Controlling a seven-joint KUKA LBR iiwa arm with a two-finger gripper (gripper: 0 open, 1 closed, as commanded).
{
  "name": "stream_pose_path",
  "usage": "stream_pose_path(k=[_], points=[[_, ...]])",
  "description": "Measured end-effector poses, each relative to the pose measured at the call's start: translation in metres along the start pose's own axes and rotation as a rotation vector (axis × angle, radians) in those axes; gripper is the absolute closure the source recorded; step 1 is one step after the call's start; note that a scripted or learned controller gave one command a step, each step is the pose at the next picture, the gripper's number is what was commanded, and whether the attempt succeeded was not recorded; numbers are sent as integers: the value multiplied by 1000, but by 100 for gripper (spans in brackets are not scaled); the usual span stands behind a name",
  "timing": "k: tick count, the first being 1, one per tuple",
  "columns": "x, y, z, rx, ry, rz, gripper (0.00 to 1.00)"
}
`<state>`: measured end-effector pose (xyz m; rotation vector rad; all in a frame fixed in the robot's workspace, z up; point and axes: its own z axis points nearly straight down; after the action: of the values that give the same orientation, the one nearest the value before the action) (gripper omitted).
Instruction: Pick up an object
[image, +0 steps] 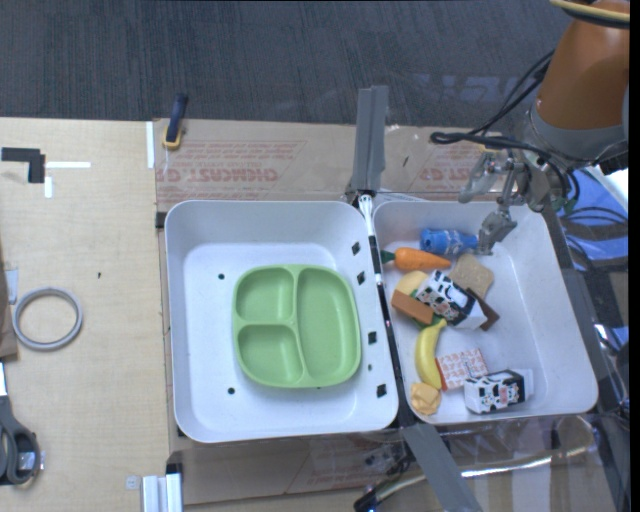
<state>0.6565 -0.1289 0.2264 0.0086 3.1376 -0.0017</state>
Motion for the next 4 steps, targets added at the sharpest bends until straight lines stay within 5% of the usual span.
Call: stream_pose_path(k=[2,3,4], points=[[22,-45,132,1,0,430,0],[12,-31,136,8,24,885,0],[8,-31,125,6,4,881,100]])
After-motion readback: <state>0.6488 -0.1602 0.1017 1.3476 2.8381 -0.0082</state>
